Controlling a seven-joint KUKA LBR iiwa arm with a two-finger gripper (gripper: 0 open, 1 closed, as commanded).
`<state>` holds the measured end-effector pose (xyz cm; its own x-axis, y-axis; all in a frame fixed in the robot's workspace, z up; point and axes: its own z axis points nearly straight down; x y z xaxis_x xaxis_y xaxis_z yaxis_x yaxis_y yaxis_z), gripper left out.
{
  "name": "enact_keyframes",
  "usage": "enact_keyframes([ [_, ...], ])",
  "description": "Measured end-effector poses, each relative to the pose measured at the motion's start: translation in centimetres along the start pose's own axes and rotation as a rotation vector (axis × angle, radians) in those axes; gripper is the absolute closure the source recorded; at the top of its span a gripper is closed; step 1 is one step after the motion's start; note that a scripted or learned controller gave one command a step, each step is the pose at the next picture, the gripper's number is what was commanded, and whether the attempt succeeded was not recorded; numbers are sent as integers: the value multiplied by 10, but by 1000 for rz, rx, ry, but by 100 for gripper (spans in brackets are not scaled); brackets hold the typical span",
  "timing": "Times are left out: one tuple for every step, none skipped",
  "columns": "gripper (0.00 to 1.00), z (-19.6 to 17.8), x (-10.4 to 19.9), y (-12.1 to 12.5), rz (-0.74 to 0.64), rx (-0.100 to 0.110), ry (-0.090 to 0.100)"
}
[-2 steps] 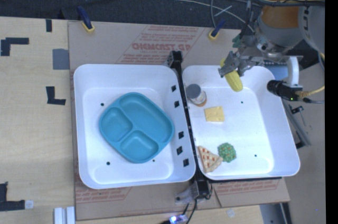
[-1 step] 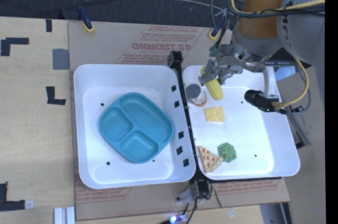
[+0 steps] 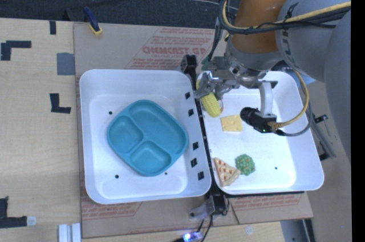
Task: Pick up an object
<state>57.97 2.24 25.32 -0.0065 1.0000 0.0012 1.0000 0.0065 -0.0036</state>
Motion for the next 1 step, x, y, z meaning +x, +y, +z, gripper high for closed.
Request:
enact_keyframes([
  [100,10,50,-32,1,1,-1],
])
